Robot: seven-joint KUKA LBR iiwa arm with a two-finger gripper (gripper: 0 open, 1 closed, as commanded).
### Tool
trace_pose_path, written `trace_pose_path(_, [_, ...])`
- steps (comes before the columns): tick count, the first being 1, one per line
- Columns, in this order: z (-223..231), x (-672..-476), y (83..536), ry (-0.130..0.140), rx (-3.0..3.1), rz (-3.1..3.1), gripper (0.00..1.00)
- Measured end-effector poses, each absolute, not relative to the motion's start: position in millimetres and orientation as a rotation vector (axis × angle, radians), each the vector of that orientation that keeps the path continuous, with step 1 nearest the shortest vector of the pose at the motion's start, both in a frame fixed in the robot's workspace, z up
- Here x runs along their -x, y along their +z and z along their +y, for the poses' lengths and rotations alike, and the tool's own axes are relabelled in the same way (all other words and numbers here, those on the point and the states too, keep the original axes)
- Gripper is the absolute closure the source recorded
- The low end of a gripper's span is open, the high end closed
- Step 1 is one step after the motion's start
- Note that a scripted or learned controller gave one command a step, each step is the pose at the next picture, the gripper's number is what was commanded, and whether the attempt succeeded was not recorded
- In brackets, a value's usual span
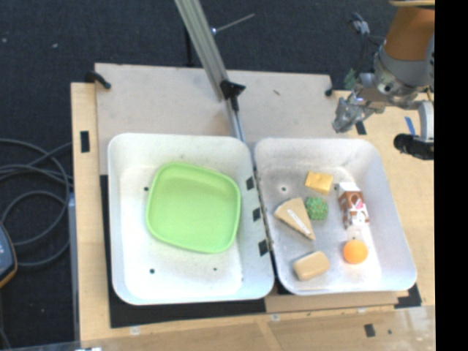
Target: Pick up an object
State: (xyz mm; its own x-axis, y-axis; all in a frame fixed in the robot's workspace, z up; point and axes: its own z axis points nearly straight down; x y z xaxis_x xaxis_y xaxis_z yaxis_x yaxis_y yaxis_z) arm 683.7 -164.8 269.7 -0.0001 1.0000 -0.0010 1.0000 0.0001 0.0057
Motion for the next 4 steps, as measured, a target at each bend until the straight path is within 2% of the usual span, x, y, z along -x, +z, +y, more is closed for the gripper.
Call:
trace_pose_path(2, [-72,-636.3,243,0.0,-2.219,2.225,1.0])
trace_pose_path(3, [-26,-621.0,241,0.002,-2.218,2.225,1.0])
trace_pose_path(4, [10,-590.2,248,0.003,-2.218,2.224,1.0])
